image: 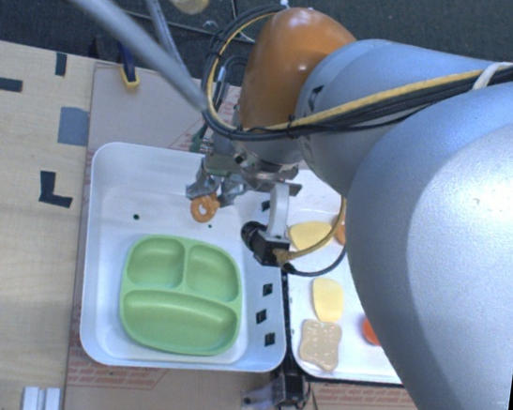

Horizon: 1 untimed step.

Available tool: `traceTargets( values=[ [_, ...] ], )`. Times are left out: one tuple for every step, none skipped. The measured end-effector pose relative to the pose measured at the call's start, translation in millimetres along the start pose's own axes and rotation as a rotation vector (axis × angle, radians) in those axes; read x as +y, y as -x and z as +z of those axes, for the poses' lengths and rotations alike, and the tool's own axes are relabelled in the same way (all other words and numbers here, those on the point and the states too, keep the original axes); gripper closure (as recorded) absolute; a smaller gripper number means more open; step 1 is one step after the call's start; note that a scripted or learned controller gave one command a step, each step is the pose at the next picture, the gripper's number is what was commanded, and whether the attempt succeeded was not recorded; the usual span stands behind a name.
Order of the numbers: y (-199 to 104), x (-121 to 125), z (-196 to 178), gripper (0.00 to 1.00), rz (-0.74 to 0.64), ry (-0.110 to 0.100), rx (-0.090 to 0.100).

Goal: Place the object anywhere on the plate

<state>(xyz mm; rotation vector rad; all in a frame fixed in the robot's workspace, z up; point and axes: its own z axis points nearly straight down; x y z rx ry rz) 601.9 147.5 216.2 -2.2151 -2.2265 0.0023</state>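
Two white bins are seen side by side on the tabletop (9,212). The gripper (209,195) is closed on a small orange ring (204,208), held above the left bin (107,226), just beyond the green plate (182,295). Yellow and tan food pieces (326,299) lie in the right bin (347,366).

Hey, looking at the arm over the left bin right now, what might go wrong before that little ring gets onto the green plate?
1. The small tan ring-shaped object hangs at the end effector tip; the grip looks slight, so it may slip.
2. It sits above bare floor of the white left bin, short of the green three-compartment plate; releasing here would miss.
3. The plate's raised dividers might let the ring roll.
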Motion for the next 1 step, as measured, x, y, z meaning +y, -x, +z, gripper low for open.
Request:
traceTargets(
  values=[
    [2.5,-0.4,-0.9,0.0,0.003,0.0,-0.001]
  ],
)
